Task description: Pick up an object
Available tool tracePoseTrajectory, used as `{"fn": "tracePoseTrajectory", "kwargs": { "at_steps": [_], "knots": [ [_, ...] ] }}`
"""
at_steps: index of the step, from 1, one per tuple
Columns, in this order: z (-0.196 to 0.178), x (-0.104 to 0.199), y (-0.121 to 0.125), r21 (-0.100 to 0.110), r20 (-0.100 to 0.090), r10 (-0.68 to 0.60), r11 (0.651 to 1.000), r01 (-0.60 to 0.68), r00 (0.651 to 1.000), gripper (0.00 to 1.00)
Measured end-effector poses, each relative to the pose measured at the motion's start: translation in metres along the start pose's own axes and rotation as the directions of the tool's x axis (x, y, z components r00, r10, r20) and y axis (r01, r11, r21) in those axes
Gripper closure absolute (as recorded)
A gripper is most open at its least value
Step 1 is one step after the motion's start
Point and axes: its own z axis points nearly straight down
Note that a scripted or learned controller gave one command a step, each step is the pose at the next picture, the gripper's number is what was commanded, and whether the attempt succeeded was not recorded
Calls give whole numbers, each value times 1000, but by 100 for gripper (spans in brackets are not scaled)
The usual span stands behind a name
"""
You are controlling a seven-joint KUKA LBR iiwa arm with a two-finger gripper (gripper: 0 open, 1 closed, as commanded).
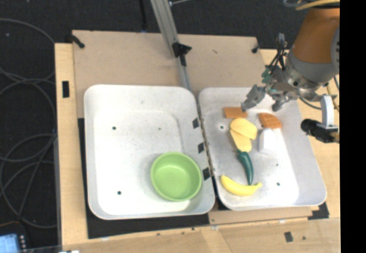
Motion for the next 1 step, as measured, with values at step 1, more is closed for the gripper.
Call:
{"fn": "tracePoseTrajectory", "kwargs": {
  "at_steps": [1],
  "knots": [
    [0,0,0,0,0,0,1000,0,1000,0]
  ]
}}
